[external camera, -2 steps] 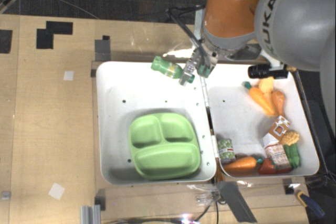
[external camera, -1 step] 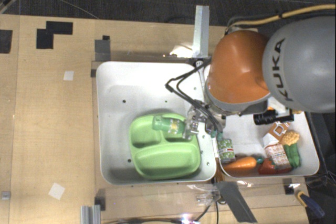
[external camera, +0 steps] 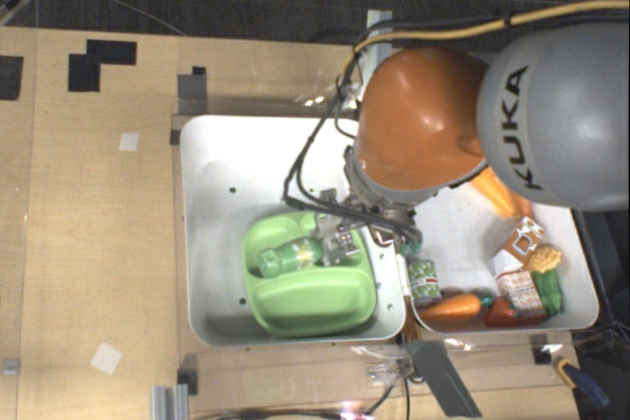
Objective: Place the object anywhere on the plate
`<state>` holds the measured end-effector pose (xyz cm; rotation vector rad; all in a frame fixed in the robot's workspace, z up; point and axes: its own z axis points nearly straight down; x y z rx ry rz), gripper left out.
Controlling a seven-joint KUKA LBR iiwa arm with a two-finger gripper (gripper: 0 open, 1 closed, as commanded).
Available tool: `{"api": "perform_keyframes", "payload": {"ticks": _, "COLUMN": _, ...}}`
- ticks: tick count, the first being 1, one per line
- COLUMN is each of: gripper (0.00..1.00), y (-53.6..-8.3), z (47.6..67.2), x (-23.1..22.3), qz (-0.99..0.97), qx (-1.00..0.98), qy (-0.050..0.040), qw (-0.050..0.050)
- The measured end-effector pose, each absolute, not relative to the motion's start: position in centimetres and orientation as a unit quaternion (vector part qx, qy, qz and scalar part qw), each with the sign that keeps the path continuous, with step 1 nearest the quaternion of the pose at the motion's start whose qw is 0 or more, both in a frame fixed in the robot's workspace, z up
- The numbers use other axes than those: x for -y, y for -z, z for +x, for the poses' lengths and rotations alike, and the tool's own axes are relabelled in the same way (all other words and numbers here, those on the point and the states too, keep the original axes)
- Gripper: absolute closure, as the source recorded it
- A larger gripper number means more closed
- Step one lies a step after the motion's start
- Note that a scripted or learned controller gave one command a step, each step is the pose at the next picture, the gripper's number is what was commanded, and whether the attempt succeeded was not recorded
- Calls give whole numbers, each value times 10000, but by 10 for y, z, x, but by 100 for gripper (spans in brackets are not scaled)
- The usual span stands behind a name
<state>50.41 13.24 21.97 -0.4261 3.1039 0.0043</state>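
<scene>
A grey KUKA arm (external camera: 561,103) with an orange band (external camera: 418,118) is reaching in from three o'clock and hanging over the seam between two shallow white bins sitting side by side on a wooden table (external camera: 89,241). Its gripper (external camera: 340,241) is hovering just above the green sectioned plate (external camera: 310,290), which is lying at the five o'clock corner of the left bin (external camera: 212,202).

A green bottle (external camera: 285,258) is lying on its side in the plate's upper compartment, its cap end pointing toward three o'clock and sitting right at the fingers. Whether those fingers are spread, pressed together or pinching the bottle cannot be told, as the wrist and cables are covering them.

In the right bin (external camera: 463,231), a small can with a green label (external camera: 424,280) is standing against the wall at nine o'clock. A carrot (external camera: 455,307) is lying just beside it at five o'clock. Farther toward three o'clock, a cluster of toy food is crowding the corner, including a red piece (external camera: 502,313), a green piece (external camera: 548,292) and a yellow corn-like piece (external camera: 541,259).
</scene>
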Motion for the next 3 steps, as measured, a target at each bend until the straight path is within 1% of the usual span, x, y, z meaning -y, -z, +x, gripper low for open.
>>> {"api": "perform_keyframes", "payload": {"ticks": 1, "gripper": 100, "y": -314, "z": 502, "x": -112, "qz": -2297, "qx": -9732, "qy": -3, "qw": 74}}
{"api": "perform_keyframes", "payload": {"ticks": 2, "gripper": 100, "y": -282, "z": 534, "x": -35, "qz": -3061, "qx": -9520, "qy": 8, "qw": 40}}
{"api": "perform_keyframes", "payload": {"ticks": 3, "gripper": 100, "y": -248, "z": 525, "x": 5, "qz": -4739, "qx": -8806, "qy": 13, "qw": 42}}
